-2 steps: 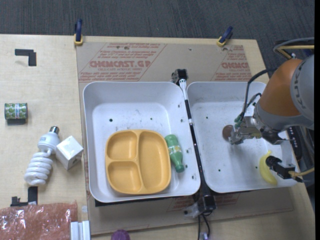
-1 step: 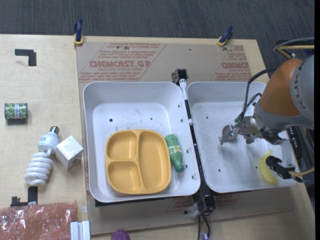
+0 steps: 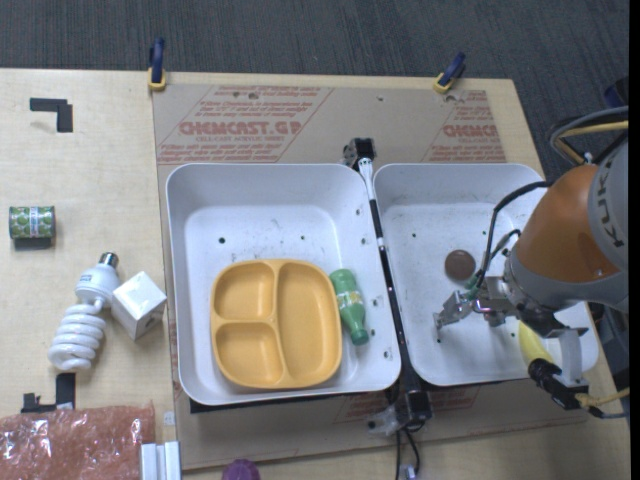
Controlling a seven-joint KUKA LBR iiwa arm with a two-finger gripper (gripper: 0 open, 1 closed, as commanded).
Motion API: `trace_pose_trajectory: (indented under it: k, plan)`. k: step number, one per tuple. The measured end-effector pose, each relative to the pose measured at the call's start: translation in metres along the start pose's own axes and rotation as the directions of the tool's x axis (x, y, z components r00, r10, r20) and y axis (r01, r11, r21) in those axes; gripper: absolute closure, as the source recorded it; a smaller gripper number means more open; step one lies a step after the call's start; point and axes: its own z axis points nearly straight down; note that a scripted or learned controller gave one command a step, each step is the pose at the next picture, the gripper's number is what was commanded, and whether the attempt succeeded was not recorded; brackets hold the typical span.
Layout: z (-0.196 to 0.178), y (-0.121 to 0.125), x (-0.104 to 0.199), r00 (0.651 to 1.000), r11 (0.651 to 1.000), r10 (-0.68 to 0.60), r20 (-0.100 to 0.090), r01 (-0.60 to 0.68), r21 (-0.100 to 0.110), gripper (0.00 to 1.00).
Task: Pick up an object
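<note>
Brown disc (image 3: 459,264) in right bin (image 3: 420,208), just above open, empty fingers (image 3: 452,313).

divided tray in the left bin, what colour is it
Yellow-orange. The divided tray shows plainly in the camera view, lying in the left bin.

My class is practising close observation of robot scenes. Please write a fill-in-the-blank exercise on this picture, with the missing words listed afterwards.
1. The yellow divided plate lies in the ____ bin.
2. The green bottle lies just to the ____ of the plate.
3. The small brown disc lies in the right bin, and its shape is ____.
4. The arm's tool is over the ____ bin.

Missing words: left; right; round; right
</note>
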Motion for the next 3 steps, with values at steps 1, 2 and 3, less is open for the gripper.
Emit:
trace_pose_trajectory:
  k: [1,2,3]
  plan:
    - [-0.010,0.001,-0.001,1.000,1.000,0.001,0.001,-0.001,-0.003,1.00]
    - [0.000,0.084,0.013,1.000,1.000,-0.005,0.001,0.005,-0.001,1.00]
    - [-0.001,0.090,-0.061,1.000,1.000,-0.003,0.001,0.003,-0.002,1.00]
